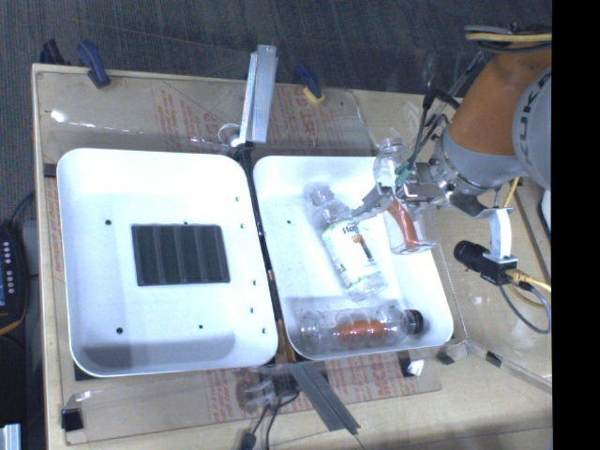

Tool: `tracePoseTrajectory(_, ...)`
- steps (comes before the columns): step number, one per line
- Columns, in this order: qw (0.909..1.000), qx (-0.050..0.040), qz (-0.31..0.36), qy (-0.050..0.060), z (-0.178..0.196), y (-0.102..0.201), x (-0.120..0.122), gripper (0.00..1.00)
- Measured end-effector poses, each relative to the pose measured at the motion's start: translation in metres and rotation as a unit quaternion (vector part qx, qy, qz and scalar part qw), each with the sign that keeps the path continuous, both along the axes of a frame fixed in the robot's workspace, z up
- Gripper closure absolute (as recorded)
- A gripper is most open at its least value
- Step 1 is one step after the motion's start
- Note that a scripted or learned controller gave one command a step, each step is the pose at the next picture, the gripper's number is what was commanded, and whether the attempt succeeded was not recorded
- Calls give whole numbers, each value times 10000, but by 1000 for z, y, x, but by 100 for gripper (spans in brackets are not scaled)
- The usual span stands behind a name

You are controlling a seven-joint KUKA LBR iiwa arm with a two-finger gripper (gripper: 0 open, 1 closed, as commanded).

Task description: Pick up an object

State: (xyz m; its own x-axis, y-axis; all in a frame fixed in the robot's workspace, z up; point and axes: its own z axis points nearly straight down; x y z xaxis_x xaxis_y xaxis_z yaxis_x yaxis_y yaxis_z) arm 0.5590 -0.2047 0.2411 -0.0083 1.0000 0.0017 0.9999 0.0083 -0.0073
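I am hovering my two-finger gripper point(398, 200) over the right shallow white bin point(281, 251), its finger state not discernible from here, while the clear plastic bottle with a white label point(349, 247) is lying just left of it.

- Dark grey carpet floor point(281, 17) beyond the bench.
- Pale wooden benchtop point(487, 382) under clear sheeting.
- Blue clamps point(92, 62) along the far edge.
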Motion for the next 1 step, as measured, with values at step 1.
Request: tracePoseTrajectory(1,9983,5,591,-6,-96,-3,35,0)
